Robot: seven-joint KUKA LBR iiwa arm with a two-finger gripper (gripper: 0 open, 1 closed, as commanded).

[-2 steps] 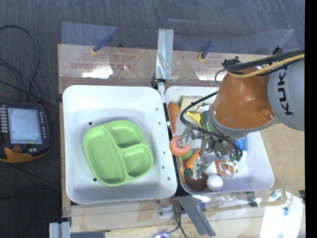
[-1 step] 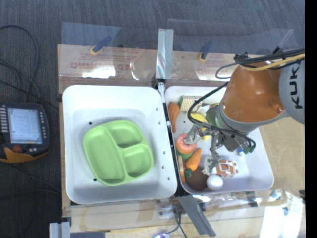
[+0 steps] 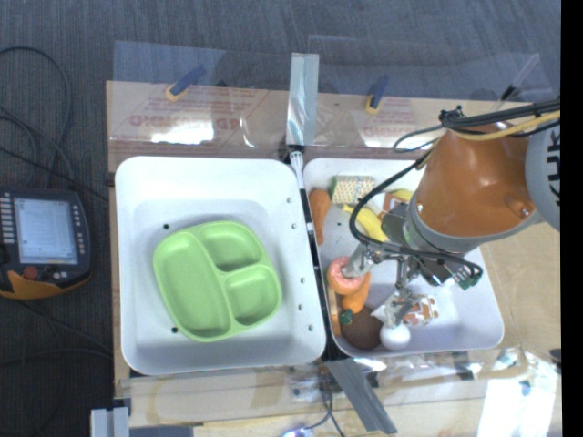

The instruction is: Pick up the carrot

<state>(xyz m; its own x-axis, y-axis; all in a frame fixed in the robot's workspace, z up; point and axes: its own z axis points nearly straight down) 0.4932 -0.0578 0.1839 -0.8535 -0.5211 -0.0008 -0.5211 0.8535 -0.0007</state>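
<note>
Against the left wall of the right-hand shallow white bin (image 3: 474,340) lies what you should take for the long orange carrot (image 3: 320,209), lengthwise along that wall, toward the bin's far end. A second orange piece (image 3: 356,291) sits nearer the middle, under a pink ring-shaped toy (image 3: 344,274), and could also be carrot; you cannot settle which from this angle. The two-finger gripper (image 3: 401,271) hangs below the grey arm's orange band (image 3: 474,185), over the bin's clutter, apart from the long carrot and closer to the pink ring. Nothing is visibly held between its fingers, and how wide they stand cannot be told, since the wrist and its cables cover them.

To do this step well, you would want the fingers straddling the carrot across its narrow width, not along it, with one finger slipping between carrot and wall; that gap looks tight. Come down straight and clear of the yellow banana-shaped toy (image 3: 367,218) just beside it.

Much stays hidden: the arm covers the bin's right portion, the carrot's lower end is hard to trace, and the brown rounded object (image 3: 361,331) and white ball (image 3: 395,337) crowd the near corner. The green three-compartment plate (image 3: 216,279) rests in the left bin (image 3: 137,335).
</note>
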